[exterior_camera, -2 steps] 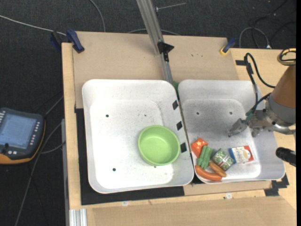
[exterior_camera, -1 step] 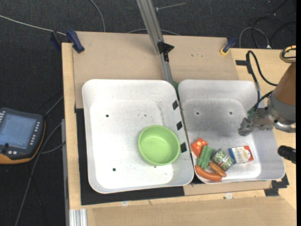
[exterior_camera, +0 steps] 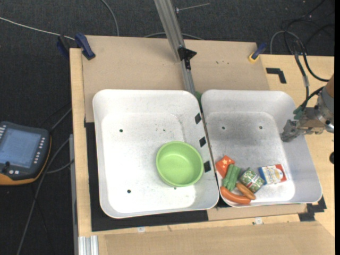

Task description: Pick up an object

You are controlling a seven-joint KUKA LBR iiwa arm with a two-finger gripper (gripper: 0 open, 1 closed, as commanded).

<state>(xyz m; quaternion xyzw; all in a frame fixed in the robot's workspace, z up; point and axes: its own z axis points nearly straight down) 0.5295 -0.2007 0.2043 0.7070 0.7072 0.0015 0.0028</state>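
Observation:
A green bowl (exterior_camera: pixel 179 163) sits in the left bin (exterior_camera: pixel 114 108), near its right side. Along the front of the right bin (exterior_camera: pixel 244 102) lies a cluster: a small red packet (exterior_camera: pixel 224 164), a green vegetable (exterior_camera: pixel 231 177), an orange sausage-like piece (exterior_camera: pixel 236 196), a green can (exterior_camera: pixel 251 179) and a white carton with red and blue print (exterior_camera: pixel 272 173). My gripper (exterior_camera: pixel 292 129) hangs over the right bin's right wall, well behind and right of the cluster, with nothing visible in it.
A metal pole (exterior_camera: pixel 171 28) runs down from the top to the gap between the bins. Blue clamps (exterior_camera: pixel 85 45) hold the board's back corners. A handheld pendant (exterior_camera: pixel 21 150) lies at the left. Cables (exterior_camera: pixel 303 62) trail at the back right.

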